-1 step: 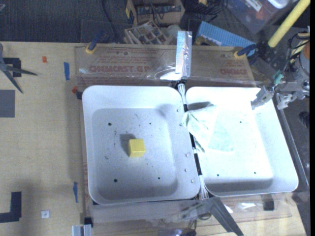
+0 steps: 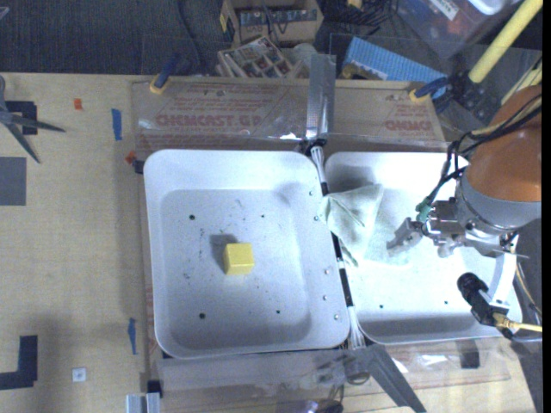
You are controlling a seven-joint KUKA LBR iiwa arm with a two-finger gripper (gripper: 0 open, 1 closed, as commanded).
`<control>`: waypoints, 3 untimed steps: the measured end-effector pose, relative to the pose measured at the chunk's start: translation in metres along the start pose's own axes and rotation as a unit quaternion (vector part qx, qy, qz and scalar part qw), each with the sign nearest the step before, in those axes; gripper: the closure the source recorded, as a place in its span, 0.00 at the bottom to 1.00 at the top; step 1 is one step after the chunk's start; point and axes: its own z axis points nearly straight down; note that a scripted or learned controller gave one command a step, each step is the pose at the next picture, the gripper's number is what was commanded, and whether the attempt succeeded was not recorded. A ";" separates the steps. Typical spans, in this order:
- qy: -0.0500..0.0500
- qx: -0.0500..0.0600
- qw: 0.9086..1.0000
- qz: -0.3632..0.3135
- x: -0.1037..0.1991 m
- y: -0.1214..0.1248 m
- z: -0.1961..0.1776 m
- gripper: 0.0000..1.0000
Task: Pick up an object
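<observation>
Gripper [image 2: 406, 236] over right bin [image 2: 430, 321] — fingers' state unclear.
Cloth [image 2: 355, 213] just left of it; yellow block [image 2: 239, 258] well apart — left bin [image 2: 172, 188].

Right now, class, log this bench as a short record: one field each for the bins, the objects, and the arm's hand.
left bin: holds a yellow block near its middle
right bin: holds a pale crumpled cloth against its left wall
hand: over the right bin, just right of the cloth, nothing seen between its fingers
arm: reaches in from the right, orange band above the wrist
</observation>
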 end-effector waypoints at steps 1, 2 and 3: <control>-0.001 -0.001 1.000 0.003 -0.003 0.001 -0.009 1.00; 0.001 0.000 0.985 -0.170 0.008 -0.021 0.019 1.00; -0.001 -0.002 0.998 -0.060 0.074 -0.024 -0.029 1.00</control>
